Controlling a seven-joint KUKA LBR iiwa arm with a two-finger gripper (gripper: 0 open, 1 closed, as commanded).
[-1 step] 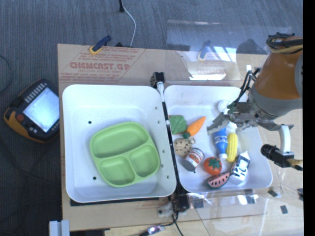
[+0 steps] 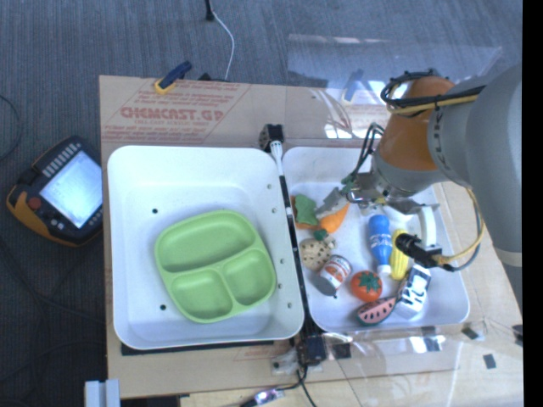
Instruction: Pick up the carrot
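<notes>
Grey carpet surrounds a desk topped with a printed cardboard sheet (image 2: 182,113), on which two shallow white bins sit side by side. Nearer the desk's left edge, the left bin (image 2: 136,185) holds a green divided plate (image 2: 216,265). The right bin (image 2: 454,308) is crowded with toy food. The carrot (image 2: 333,219) lies in that bin's upper left part, close to the divider between the bins, its leafy green end (image 2: 306,210) towards the divider. The hand (image 2: 355,195) hangs just over the carrot's thick orange end; whether it is released or clenched I cannot tell, and no carrot shows between its fingers.

Crowding is the main risk, as I judge it. A cookie (image 2: 316,249) and a small can (image 2: 334,271) lie just below the carrot, and a blue bottle (image 2: 379,237) stands just beside it, so a descent slightly off could nudge a neighbour or close on the wrong thing. The carrot tapers, so a pinch may slip.

Much of the bin's upper right is hidden by the grey arm (image 2: 475,142) and its orange band (image 2: 409,138). A tomato (image 2: 366,285) and a watermelon slice (image 2: 378,309) lie towards the lower edge.
</notes>
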